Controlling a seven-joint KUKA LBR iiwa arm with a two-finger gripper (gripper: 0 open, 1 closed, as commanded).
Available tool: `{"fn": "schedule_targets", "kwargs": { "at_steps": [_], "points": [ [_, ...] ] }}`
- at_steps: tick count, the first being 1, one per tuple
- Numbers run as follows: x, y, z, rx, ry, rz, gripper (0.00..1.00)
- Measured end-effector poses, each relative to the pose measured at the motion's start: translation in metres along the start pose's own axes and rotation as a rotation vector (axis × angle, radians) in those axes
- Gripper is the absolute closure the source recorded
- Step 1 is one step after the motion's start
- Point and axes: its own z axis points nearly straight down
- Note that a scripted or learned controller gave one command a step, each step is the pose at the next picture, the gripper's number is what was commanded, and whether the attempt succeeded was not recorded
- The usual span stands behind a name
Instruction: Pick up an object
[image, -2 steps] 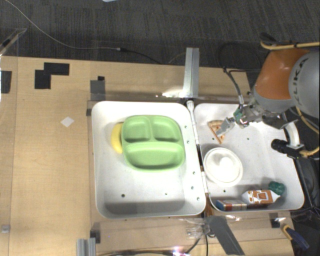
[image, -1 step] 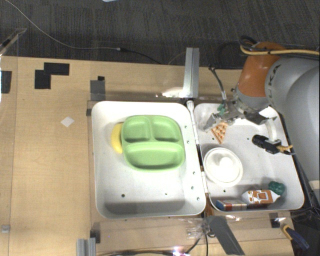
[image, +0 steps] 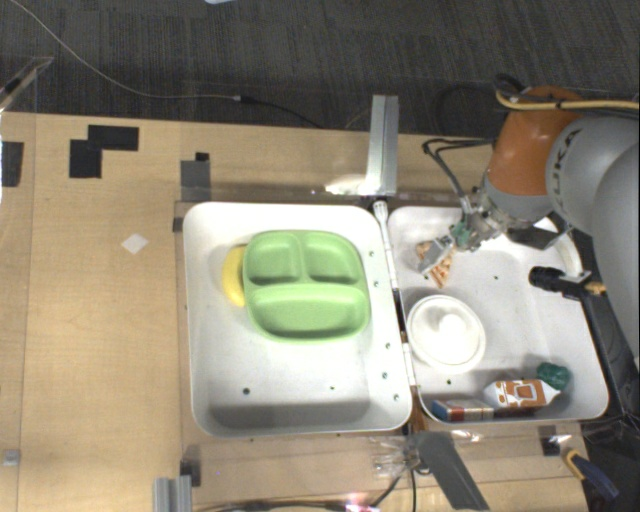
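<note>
A pale wooden bench (image: 90, 330) carried two shallow white bins side by side, with dark carpet beyond its far edge. The left bin (image: 290, 395) held a green divided plate (image: 303, 283), and a yellow object (image: 232, 276) peeked out from under the plate's left edge. In the right bin (image: 560, 330) lay a small orange-and-white object (image: 436, 258) near the far left corner, a round white bowl (image: 446, 329) towards the middle, and a small bottle with a green cap (image: 524, 390) along the near wall, beside a pen-like item (image: 462, 410). The hand (image: 468, 232) hung low over the far part of the right bin, just beside the orange-and-white object; whether it was open or closed could not be told, and nothing was visibly between its tips.
</note>
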Motion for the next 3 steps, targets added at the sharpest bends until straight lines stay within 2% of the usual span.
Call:
{"fn": "schedule_targets", "kwargs": {
  "at_steps": [1,2,3],
  "points": [
    [-0.003,0.001,-0.012,-0.009,-0.012,0.001,1.00],
    [0.082,0.017,-0.115,-0.015,-0.014,0.025,1.00],
    [0.084,0.015,-0.097,-0.013,-0.013,-0.045,1.00]
  ]
}}
